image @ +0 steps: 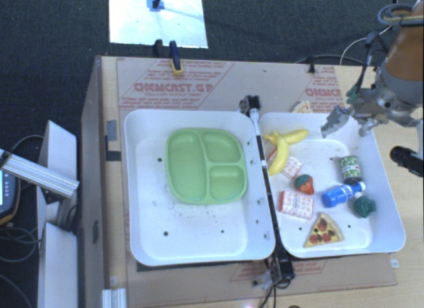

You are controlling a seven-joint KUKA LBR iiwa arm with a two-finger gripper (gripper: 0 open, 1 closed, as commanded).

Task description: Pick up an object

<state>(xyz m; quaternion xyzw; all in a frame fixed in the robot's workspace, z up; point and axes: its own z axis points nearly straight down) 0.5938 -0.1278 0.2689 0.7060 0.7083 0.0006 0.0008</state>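
Gripper (350,122) is hovering over the upper right corner of the right bin (391,234), with its 2 fingers spread wide and nothing between them. The arm is reaching in from the right, orange band visible above the wrist.

Right bin is holding the candidates: a banana (281,148) at upper left, a small patterned packet (292,167) touching its lower end, a strawberry (303,183) just below that, a second red-and-white packet (295,205), a pizza slice (323,231) near the front edge, a green-labelled can (350,168), a blue bottle (342,195) lying on its side, and a dark green broccoli-like piece (364,206) just beside the bottle. Left bin (142,234) is carrying only a green divided plate (206,165).

Position relative to gripper: the can is lying nearest, below the gripper toward the camera; the banana is sitting to the gripper's left, at about the same depth in the bin. All the rest are lying further toward the front of the bin.

Risks, as judged from here:
- Descending straight down is likely landing on bare bin floor between banana and can, closing on nothing.
- Bottle and can are round; fingers could be rolling them aside rather than gripping.
- Can, bottle and broccoli-like piece are crowding together, so a finger may be striking a neighbour.
- Flat packets and pizza slice are offering little height to pinch.
- The bin's rear wall is close; a finger could be catching on it.
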